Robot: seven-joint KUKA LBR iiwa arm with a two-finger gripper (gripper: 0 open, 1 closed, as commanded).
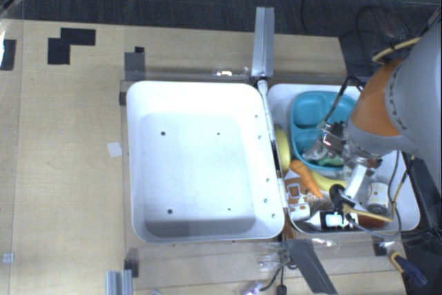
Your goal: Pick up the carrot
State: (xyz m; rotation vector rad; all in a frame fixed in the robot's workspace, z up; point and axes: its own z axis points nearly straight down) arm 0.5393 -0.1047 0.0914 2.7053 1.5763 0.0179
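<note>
- Camera view: the bench (69,169) bears two white bins side by side. The left bin (200,159) shows its pale floor with a few small dark dots.
- The right bin (412,207) is crowded with things, and the arm (407,100) reaches over it from the right edge. Its orange band sits above the wrist.
- The gripper (330,141) hangs low over the right bin, at the near right part of a teal dish (309,114). It points down and to the left.
- From this slant I cannot tell whether the gripper is open or closed. Nothing can be seen held in it.
- The carrot (304,176) lies in the right bin, in its left half. It is below the teal dish and slants from upper left to lower right.
- The carrot is near the gripper but apart from it, down and to the left.
- A long yellow fruit (282,147) lies along the right bin's left wall, just beside the carrot's upper end.
- A brown and white patterned packet (295,194) lies just below the carrot, toward the near left corner.
- A white cup (377,195) stands toward the bin's near right, below the wrist.
- A grey metal rail (264,45) runs up from the gap between the two bins at their far side.
</note>
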